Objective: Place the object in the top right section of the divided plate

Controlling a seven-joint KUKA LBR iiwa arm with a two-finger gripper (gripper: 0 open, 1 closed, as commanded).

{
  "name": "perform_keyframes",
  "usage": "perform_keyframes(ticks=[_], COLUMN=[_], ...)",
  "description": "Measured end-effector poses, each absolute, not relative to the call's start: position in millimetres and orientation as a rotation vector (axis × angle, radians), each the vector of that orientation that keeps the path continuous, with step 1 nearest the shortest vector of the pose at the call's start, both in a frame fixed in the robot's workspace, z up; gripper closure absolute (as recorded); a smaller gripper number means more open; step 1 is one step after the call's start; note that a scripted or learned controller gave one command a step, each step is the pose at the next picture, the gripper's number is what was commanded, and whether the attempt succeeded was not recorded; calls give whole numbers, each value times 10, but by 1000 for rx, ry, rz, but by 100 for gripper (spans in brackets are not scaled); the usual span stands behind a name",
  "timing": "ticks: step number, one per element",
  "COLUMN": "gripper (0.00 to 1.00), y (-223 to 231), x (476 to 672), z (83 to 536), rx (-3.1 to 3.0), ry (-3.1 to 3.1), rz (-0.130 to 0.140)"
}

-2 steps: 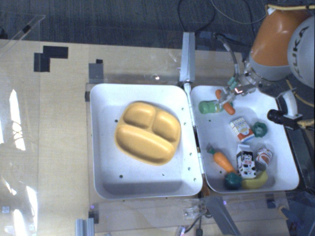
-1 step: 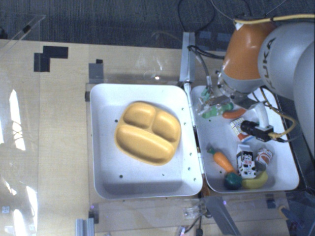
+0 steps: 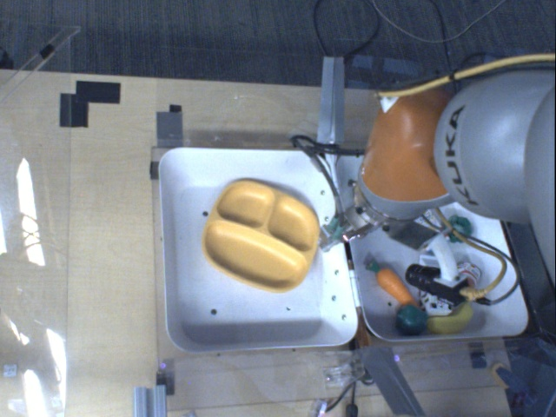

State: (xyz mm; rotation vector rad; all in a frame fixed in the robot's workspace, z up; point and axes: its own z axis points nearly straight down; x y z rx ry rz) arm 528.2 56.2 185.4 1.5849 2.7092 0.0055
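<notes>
One step at a time: hand (image 3: 334,230), grip impossible to tell, hovering by bin wall (image 3: 340,268); best centred over plate (image 3: 261,233) far-right section before any release.

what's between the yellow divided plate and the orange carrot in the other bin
In the camera view: the gripper, then both bins' adjoining white walls, between the yellow divided plate and orange carrot.

Wooden bench (image 3: 95,259), two white bins (image 3: 178,320) side by side

Yellow divided plate (image 3: 261,234) in left bin (image 3: 178,311), arm (image 3: 452,142) over right bin (image 3: 512,320), gripper (image 3: 340,228) low at the bins' shared wall, carrot (image 3: 393,285), banana (image 3: 452,320), green item (image 3: 412,320) in right bin.
</notes>
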Motion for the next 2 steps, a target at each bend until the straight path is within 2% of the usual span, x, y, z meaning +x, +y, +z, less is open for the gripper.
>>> perform_keyframes(ticks=[1,2], gripper=[100,100], y=[655,1165], x=[4873,4906], z=[1844,1007], rx=[1657,1883], ry=[2668,2505], rz=[4,21])
